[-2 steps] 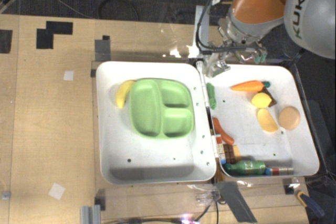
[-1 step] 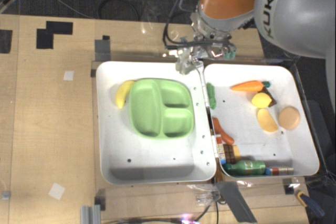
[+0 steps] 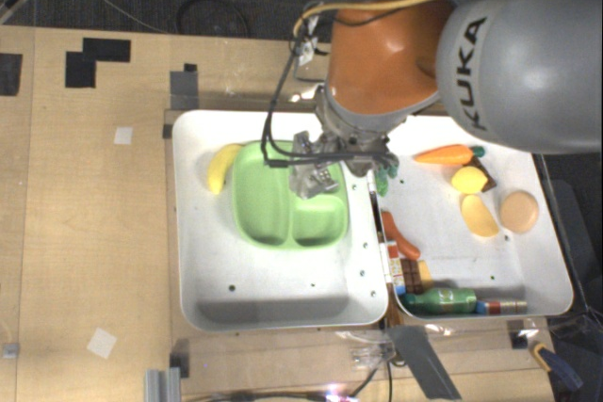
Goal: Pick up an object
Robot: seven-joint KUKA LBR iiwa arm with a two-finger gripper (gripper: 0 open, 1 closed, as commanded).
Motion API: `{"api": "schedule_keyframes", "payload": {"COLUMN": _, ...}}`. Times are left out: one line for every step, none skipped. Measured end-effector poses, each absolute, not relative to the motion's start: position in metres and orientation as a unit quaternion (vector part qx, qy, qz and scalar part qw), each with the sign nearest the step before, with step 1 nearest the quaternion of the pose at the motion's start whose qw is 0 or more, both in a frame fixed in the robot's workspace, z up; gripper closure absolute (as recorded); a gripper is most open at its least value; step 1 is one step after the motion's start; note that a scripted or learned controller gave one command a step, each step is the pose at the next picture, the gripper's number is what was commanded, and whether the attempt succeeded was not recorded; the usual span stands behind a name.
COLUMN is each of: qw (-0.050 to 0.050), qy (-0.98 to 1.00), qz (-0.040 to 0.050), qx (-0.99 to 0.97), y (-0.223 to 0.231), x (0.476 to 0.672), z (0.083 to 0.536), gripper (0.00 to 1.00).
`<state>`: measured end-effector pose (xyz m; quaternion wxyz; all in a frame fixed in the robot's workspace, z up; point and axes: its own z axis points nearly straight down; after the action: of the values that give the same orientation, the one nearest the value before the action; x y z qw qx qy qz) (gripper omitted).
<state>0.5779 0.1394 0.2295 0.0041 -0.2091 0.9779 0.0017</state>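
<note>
While the pincer (image 3: 316, 176) hangs low over the green two-compartment tray (image 3: 283, 202), I cannot tell its opening or any hold. Directly beneath lies that tray, probably the target; just beyond its far-left edge rests a banana (image 3: 221, 167), a likely alternative.

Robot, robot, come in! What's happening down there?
Pincer low over green divided dish, left bin. Grip unclear. Banana beside dish. Carrot in right bin.

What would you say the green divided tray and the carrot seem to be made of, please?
Green divided tray: probably moulded plastic, uniform colour with a soft sheen and rounded compartments. Carrot: likely toy plastic, smooth and evenly orange; too small to confirm.
</note>
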Motion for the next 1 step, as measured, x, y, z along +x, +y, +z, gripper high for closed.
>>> {"api": "schedule_keyframes", "payload": {"qw": 0.006, "qy": 0.975, "qz": 0.0016, "qx": -0.222, "y": 0.1859, "x": 0.6146, "z": 0.246, "gripper": 1.0}}
